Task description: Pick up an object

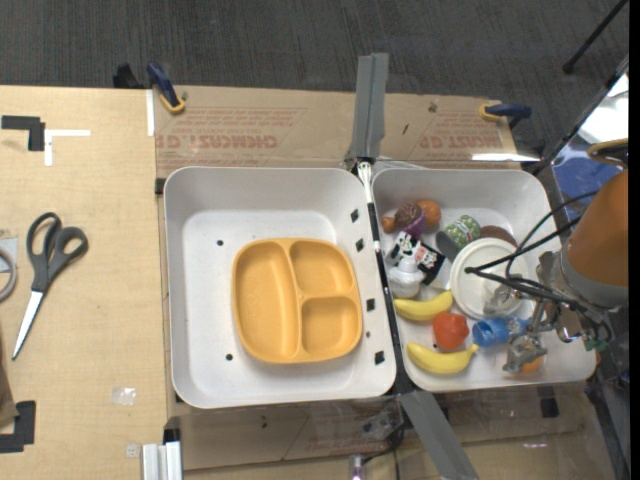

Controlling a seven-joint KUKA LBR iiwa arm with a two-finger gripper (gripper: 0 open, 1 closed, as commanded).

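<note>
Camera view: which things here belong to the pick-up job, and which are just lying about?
Job:
tool, low in right bin
two bananas
red ball
white plate
blue toy

Lying about:
scissors on bench
yellow divided tray in left bin

2 white bins [190,298]; 2 bananas [422,307]; 1 yellow tray [297,299]; 1 scissors [45,268]

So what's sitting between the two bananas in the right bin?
In the camera view, a red tomato-like ball lies between the upper banana and the lower banana, close to both.
</note>
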